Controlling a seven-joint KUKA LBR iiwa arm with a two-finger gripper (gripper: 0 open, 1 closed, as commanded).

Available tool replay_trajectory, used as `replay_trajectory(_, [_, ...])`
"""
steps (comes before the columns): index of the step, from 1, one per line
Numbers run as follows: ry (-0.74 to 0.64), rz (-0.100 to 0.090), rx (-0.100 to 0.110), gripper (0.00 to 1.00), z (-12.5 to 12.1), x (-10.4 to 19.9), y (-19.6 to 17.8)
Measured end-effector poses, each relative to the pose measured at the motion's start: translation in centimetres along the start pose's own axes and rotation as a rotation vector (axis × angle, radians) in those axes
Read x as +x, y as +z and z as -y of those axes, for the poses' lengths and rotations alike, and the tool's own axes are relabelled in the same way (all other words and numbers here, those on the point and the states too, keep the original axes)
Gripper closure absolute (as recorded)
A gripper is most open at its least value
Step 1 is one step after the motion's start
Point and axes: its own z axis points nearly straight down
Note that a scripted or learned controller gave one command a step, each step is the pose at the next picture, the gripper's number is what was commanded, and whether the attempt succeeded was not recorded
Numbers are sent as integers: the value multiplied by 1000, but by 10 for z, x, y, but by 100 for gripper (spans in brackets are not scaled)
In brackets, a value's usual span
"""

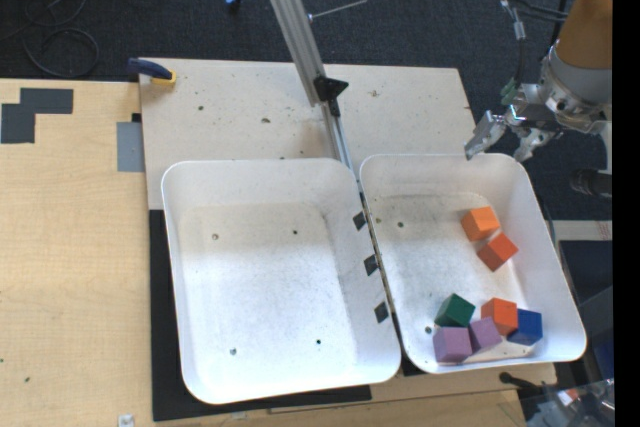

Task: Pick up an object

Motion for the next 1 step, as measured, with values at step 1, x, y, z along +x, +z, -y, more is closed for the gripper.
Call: replay_trajectory(1, [-3, 2, -4, 0, -1, 1, -3])
